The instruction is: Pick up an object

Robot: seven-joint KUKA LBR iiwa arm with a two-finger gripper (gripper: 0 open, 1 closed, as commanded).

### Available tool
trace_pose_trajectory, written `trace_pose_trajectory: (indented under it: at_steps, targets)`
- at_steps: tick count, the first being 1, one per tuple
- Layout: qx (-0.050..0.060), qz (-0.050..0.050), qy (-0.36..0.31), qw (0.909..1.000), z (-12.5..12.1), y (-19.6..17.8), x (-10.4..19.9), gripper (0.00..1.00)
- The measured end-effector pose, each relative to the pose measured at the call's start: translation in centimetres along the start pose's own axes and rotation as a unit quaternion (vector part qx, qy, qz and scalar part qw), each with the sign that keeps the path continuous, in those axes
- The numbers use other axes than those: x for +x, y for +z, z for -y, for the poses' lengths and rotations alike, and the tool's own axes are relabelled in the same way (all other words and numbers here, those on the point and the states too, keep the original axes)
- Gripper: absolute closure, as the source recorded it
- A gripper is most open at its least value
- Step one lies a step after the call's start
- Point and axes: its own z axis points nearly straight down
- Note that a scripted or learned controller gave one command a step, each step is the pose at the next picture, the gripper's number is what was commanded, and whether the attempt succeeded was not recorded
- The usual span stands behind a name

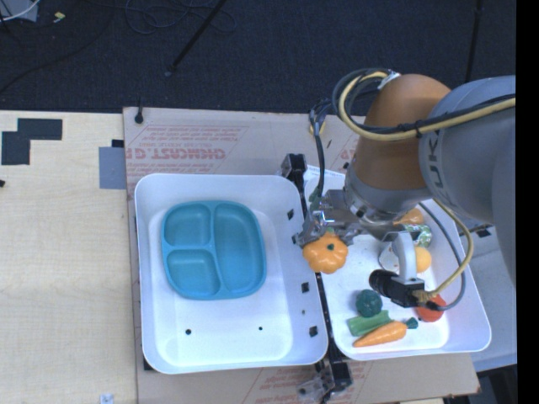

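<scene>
My gripper (322, 228) hangs over the divide between the two bins, at the left edge of the right bin (472, 335). A small orange toy pumpkin (326, 256) with a green stem sits directly under the fingertips, which close on its top. It overlaps the bin's rim, as if lifted off the floor. The arm's grey and orange wrist covers the upper part of the right bin.
The right bin holds a dark green round toy (368, 302), a green pod (369, 322), a carrot (381, 334), a red piece (430, 313) and a yellow piece (422, 260). A blue divided plate (212, 251) lies in the left bin (219, 343).
</scene>
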Motion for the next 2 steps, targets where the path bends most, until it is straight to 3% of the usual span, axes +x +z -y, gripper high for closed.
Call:
trace_pose_trajectory:
  at_steps: [1, 2]
  targets:
    - [-0.001, 0.001, 0.000, 1.0000, 0.1, -0.8, 5.5, 1.00]
    - [-0.001, 0.002, 0.003, 1.0000, -1.0, -0.4, 4.7, 1.00]
